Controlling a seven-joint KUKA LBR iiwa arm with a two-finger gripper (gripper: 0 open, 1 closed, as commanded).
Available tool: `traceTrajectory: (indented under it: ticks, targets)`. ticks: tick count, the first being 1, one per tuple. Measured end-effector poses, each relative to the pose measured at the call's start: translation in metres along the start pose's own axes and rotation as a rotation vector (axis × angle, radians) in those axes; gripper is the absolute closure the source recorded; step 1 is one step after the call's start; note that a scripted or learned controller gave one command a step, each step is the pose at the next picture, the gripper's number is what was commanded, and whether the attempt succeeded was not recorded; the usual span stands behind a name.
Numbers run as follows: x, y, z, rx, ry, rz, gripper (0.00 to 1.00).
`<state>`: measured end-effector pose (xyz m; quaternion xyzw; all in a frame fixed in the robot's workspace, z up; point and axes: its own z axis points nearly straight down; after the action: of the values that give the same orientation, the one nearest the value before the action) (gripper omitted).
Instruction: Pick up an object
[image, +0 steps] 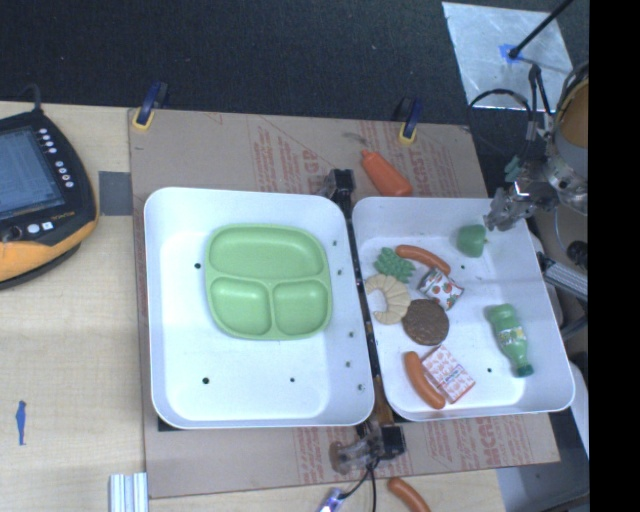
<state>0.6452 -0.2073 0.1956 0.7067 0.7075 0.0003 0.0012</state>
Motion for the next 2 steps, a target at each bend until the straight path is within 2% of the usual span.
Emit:
traceTrajectory:
  ticks: [1, 2]
  targets:
    - [-0.004, -0.007, 0.02, 0.006, 0.001, -0.003, 0.0]
    - [-0.004, -0.018, 0.022, 0.007, 0.0, -0.003, 0.0]
